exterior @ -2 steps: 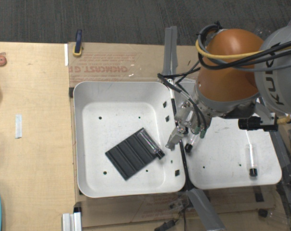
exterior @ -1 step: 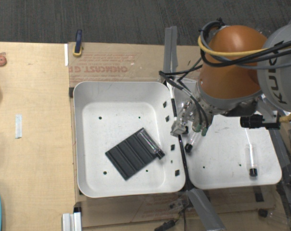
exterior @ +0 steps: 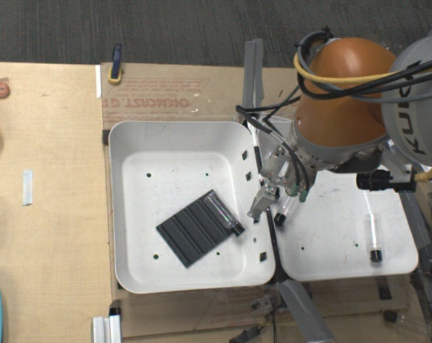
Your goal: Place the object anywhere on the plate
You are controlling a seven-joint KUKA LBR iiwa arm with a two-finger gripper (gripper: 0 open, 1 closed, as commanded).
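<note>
Fingers (exterior: 267, 209) apart above bins' divide, clear marker (exterior: 224, 214) on ribbed black plate (exterior: 193, 229)

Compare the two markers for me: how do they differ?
The marker in the left bin lies diagonally, leaning on the dark ridged plate. The marker in the right bin lies nearly upright in view, alone on bare white floor. Both look clear-bodied with a black cap at the lower end.

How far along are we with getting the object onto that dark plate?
A marker already lies on the dark ribbed plate in the left bin, its capped end overhanging the plate's edge, so the placing looks done. The gripper sits over the seam between the bins, nothing visible between its fingers. Another marker remains in the right bin.
</note>
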